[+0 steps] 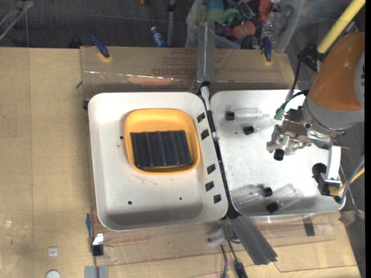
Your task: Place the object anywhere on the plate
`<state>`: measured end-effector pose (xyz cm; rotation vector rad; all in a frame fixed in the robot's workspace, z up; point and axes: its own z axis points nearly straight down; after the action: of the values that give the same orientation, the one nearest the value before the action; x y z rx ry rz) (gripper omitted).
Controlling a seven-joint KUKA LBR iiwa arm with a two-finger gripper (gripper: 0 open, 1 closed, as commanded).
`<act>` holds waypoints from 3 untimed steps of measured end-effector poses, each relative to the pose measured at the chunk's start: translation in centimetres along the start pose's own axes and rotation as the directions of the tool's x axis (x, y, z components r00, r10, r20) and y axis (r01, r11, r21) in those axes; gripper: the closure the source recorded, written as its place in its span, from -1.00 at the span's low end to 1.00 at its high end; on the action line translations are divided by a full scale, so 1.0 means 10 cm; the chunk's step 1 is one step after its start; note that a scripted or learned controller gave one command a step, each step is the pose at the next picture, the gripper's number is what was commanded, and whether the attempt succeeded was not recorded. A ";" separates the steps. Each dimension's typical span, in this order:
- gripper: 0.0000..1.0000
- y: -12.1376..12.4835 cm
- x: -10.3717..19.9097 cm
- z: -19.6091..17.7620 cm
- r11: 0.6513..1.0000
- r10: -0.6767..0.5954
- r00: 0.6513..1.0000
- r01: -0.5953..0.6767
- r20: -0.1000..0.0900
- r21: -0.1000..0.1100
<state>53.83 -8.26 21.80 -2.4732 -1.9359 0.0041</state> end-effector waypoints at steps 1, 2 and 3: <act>1.00 0.56 0.28 0.34 1.000 0.013 1.000 -0.013 0.000 -0.002; 1.00 1.09 0.49 0.33 0.996 -0.085 0.996 0.085 0.001 -0.003; 1.00 1.13 0.81 0.16 0.977 -0.212 0.977 0.212 0.000 -0.005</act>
<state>66.68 -3.15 20.18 -2.2554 -2.1907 -0.0008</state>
